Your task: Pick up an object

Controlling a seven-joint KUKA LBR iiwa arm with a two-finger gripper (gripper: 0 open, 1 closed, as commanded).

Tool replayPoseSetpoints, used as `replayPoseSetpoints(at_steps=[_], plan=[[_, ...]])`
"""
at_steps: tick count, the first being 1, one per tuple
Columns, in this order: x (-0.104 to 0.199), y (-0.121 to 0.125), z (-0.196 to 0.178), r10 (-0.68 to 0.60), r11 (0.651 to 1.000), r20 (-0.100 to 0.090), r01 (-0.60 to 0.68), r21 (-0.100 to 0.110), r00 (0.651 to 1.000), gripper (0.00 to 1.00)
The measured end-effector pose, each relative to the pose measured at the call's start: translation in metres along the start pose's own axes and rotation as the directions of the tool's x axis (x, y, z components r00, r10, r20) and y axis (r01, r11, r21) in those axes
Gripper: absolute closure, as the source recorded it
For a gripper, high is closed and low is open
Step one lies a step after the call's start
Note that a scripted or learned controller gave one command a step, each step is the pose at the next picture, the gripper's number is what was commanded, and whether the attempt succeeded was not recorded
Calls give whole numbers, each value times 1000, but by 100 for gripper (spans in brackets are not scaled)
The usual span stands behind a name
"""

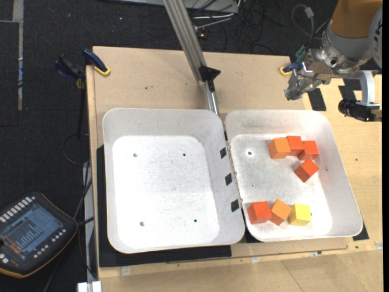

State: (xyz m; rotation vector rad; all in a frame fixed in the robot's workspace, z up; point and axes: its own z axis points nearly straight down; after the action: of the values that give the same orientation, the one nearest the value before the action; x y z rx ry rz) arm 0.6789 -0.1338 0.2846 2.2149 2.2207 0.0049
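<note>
The gripper (296, 90) hangs above the bench beyond the right bin's (340, 163) far rim, carrying nothing; whether it is released or clenched I cannot tell. All the blocks lie in that bin, nearer the camera than the gripper. Closest is the far cluster (293, 146) of orange and red blocks, almost straight below it in this view. The yellow block (301, 214) sits near the front rim, well apart.

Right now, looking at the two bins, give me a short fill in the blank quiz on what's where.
All the blocks lie in the ____ bin in this view.
The one yellow block lies in the row of ____ blocks nearest the camera.
The gripper hangs over the ____, beyond the bins.

Missing: right; three; bench
</note>
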Motion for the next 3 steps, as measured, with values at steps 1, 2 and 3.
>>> replayPoseSetpoints(at_steps=[1,2,3], plan=[[43,-19,3,-3,1000,-2,3,8,1000,100],[86,-39,7,-4,1000,-3,4,8,1000,100],[121,-72,11,-3,1000,-3,3,8,1000,100]])
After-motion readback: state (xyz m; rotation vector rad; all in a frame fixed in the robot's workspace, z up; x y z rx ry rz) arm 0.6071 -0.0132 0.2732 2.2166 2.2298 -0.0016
